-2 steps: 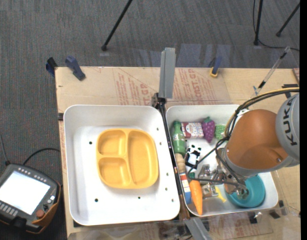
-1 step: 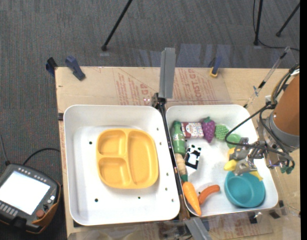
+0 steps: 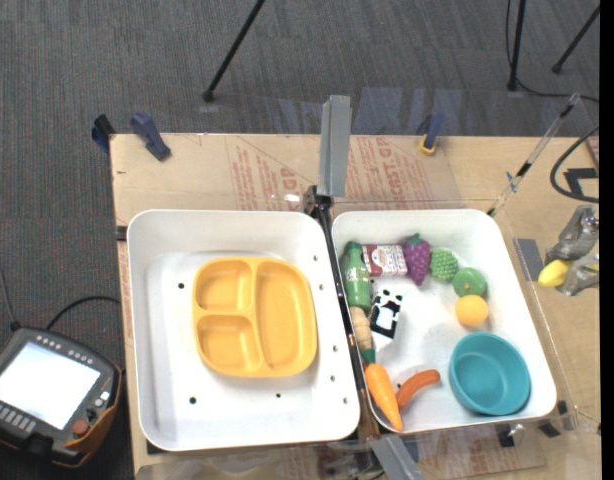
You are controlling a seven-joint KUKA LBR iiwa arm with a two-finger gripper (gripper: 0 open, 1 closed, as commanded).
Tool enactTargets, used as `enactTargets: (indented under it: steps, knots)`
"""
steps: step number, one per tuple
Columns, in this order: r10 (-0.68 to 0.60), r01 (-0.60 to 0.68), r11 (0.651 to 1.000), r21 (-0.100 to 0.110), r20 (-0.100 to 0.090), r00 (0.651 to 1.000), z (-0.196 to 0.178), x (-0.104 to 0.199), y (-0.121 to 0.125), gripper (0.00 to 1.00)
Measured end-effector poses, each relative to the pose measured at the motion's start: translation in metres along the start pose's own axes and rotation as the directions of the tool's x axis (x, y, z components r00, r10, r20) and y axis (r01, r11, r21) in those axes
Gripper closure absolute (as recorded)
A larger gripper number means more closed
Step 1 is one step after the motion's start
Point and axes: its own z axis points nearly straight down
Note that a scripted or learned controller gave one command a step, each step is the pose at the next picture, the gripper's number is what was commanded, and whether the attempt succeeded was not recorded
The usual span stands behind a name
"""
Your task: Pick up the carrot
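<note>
Honestly, this looks like the very start of the job. The carrot (image 3: 383,396) is lying in the right bin (image 3: 507,240), down in the front corner next to the wall that splits the two bins. Its fat end points up toward a little beige toy (image 3: 362,330) and its tip points at the bin's front edge. A curved orange-red piece (image 3: 419,385) sits just beside it, touching or nearly so, and the teal bowl (image 3: 490,373) is a bit further along the front.

The tool (image 3: 577,253) is way off at the right edge of the worktop (image 3: 217,173), outside the bin and well apart from the carrot. I can't tell if it's spread or pressed together, it's just too small and blurry there. There's a yellow blob (image 3: 552,273) right at it, and I can't say whether it's being held either.

So my read is that the approach hasn't happened yet. The next move needs a long reach across the bin, over the bowl, and then down into that corner. The tricky bit, I'd guess, is the bin wall on one side and the orange-red piece on the other, so there's not much room to straddle the carrot cleanly.
</note>
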Motion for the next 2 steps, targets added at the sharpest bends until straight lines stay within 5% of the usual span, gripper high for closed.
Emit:
enactTargets:
  steps: [1, 2]
  knots:
    - [-0.158, 0.158, 0.987, -0.017, -0.027, 0.987, 0.219, -0.005, -0.016, 1.0]
    - [-0.174, 0.174, 0.985, -0.001, -0.002, 0.985, 0.115, -0.034, -0.05, 1.0]
